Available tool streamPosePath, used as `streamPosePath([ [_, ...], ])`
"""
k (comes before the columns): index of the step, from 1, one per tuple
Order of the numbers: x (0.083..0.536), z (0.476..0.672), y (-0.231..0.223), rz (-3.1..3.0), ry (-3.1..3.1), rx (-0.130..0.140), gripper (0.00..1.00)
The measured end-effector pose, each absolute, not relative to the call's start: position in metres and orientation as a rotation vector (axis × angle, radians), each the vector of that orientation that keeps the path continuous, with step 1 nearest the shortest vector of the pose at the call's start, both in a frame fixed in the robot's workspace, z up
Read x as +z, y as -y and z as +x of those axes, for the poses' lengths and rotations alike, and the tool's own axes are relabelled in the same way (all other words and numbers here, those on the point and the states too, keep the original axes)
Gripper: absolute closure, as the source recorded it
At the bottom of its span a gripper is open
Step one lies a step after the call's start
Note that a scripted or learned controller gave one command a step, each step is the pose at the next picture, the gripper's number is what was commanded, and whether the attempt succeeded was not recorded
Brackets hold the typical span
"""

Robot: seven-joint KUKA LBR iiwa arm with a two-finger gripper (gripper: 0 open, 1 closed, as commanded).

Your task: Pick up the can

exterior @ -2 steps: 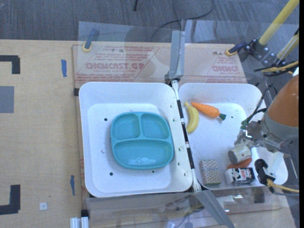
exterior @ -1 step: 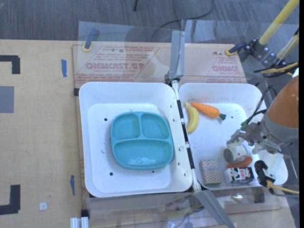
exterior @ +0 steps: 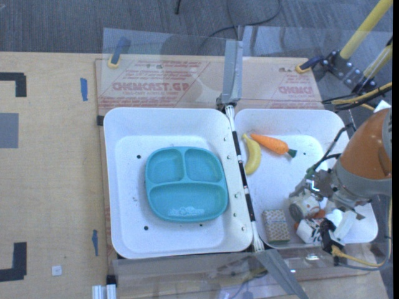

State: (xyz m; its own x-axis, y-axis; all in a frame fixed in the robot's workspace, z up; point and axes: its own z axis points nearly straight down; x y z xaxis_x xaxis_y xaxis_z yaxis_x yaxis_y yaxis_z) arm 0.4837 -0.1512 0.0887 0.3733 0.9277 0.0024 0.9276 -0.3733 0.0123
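Lower right of frame: gripper (exterior: 310,213) low in the right bin (exterior: 274,120), finger state indiscernible. Can (exterior: 295,208) lies directly beside it at its left. Sponge (exterior: 275,223), banana (exterior: 252,155), carrot (exterior: 272,143) share this bin; plate (exterior: 186,184) occupies the left bin (exterior: 118,167).

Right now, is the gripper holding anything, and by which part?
Cannot be told. The gripper is low in the right bin, over clutter beside a speckled block; no can is identifiable between its fingers.
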Motion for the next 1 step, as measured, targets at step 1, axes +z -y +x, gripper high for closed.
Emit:
streamPosePath([
  [1, 0.0988, 0.4837, 0.1541, 2.599, -1.745, 0.015, 1.0],
])
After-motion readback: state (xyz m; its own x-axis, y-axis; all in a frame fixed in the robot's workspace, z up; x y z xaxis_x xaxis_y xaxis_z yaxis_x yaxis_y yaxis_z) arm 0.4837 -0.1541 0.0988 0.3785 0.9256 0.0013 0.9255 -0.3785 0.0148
